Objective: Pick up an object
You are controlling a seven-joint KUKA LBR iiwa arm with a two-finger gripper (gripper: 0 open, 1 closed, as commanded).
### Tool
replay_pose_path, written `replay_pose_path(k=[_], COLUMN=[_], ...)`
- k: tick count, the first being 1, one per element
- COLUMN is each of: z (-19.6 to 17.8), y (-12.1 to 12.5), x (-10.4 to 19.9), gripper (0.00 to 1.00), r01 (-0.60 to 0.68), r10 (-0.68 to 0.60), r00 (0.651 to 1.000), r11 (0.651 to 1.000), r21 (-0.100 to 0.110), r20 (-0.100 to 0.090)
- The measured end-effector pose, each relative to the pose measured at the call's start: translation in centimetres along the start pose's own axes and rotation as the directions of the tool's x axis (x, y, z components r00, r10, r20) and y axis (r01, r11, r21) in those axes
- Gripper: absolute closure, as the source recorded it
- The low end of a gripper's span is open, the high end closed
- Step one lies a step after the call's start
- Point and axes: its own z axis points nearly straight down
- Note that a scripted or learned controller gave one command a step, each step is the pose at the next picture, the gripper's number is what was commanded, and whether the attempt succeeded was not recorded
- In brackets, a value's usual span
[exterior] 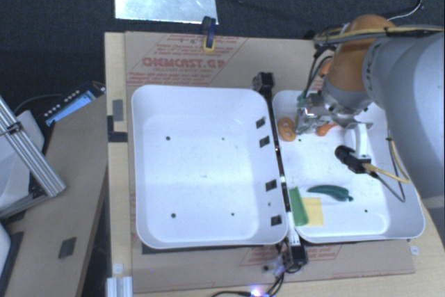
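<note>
**A:** Any writing readable, going L to R?

**B:** On the brown sheet (233, 52) laid under both bins, "CHEMCAST GP" is printed in red near its far edge. The smaller red lines beside it are too small to be read.

**A:** Then the bins?

**B:** The left bin (201, 149) is seen w/ a few small dark dots on its floor. Black clips (264, 142) are fixed along the wall shared w/ the right bin (389, 212).

**A:** Where are the objs. to be picked?

**B:** All are found in the right bin. An orange ring (286, 127) is placed by the left wall, towards the far-left corner. Just right of it the gripper (306, 123) is set low over the floor, near the far edge, w/ an orange-red piece (325, 128) just beside it on the right. Contact w/ either can't be judged. At the near-left corner a yellow-green sponge (306, 209) is laid against the left wall. A dark green pod (330, 192) is seen just right of the sponge, a bit further from the near edge.

**A:** Grip state?

**B:** Can't be told from this angle.
</note>
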Motion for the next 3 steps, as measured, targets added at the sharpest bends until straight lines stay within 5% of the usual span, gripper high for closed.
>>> replay_pose_path(k=[3], z=[0.45], y=[1.28], x=[-0.05], gripper=[1.0], r01=[0.001], r10=[-0.001], r00=[1.0], r11=[0.999], r21=[0.04], r20=[-0.006])
